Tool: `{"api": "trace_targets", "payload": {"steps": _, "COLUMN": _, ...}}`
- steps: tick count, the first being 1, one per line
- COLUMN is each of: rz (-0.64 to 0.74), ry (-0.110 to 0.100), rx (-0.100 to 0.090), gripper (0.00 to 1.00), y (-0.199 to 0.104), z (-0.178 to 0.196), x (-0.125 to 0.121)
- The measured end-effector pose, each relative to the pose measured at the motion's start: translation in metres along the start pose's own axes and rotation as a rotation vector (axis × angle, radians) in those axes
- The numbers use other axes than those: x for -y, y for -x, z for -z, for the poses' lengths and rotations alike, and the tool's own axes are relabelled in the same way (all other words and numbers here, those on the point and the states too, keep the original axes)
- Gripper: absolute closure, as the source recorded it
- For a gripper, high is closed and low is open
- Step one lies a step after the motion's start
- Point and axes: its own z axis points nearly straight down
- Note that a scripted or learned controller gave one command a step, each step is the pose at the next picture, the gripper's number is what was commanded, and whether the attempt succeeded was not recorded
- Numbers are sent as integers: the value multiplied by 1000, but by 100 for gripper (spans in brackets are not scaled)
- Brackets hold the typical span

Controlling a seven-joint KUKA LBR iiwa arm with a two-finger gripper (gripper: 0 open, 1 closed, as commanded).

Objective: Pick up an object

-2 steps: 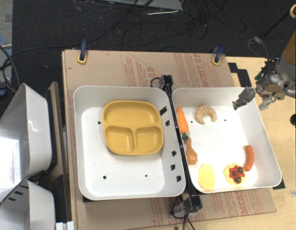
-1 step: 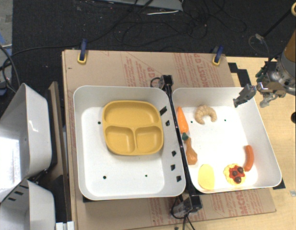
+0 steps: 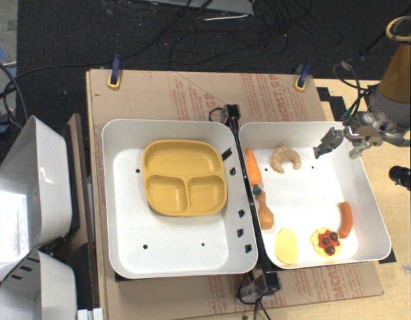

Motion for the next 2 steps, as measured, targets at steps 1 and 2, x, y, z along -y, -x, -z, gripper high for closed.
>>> {"api": "trace_targets", "payload": {"steps": 1, "rz": 0, "ry": -2, "rx": -1, "gripper": 0, "y": -9, "z": -60, "x": 1}}
{"api": "trace_targets", "payload": {"steps": 2, "rz": -2, "ry": -2, "rx": -1, "gripper": 0, "y": -5, "z": -115, "x": 11}}
